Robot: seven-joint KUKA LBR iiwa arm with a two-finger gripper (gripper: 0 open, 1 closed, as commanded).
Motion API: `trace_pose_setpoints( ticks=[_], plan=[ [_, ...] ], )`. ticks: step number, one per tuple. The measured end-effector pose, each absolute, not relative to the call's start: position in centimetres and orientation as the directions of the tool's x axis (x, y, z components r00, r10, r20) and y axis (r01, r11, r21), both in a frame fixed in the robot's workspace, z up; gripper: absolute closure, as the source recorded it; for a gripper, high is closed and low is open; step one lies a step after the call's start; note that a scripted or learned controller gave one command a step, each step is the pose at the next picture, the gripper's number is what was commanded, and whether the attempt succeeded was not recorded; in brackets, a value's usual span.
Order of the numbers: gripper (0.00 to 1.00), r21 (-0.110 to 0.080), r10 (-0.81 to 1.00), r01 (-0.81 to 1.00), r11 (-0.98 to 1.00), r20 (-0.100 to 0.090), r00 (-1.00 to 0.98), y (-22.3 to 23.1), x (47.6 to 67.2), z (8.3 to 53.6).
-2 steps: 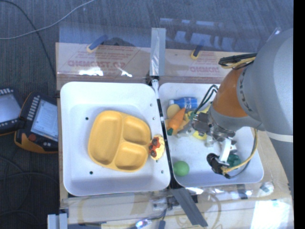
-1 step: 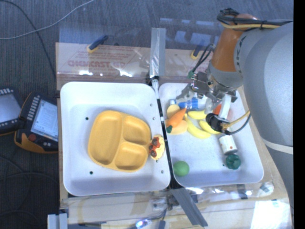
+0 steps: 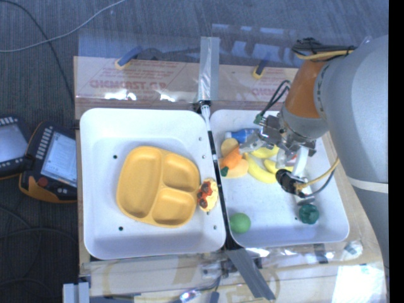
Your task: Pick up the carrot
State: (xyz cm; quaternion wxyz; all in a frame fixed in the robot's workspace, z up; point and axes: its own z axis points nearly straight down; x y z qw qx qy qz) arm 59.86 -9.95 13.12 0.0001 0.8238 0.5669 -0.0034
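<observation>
Two shallow white bins are sitting side by side on the bench. A smooth yellow divided plate (image 3: 159, 185) is lying in the left bin (image 3: 101, 131), with a small red and yellow toy (image 3: 207, 194) at its right edge. The gripper (image 3: 285, 149) is hanging over the right bin (image 3: 328, 223), above a curved yellow banana (image 3: 262, 169); how wide it is parted cannot be told. The orange carrot (image 3: 231, 160) is lying near the divider, beside the banana. A round green ball (image 3: 240, 222) and a dark green toy (image 3: 308, 214) are resting nearer the front.

Grey arm (image 3: 363, 106) reaches in from right, wrist bent down, gripper (image 3: 273, 149) low.
</observation>
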Motion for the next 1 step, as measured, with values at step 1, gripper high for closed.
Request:
trace_pose_setpoints(
  ticks=[1],
  plan=[
    [0.00, 0.010, 0.855, 0.855, -0.518, 0.002, 0.518, -9.60, 60.79, 8.94]
  ],
)
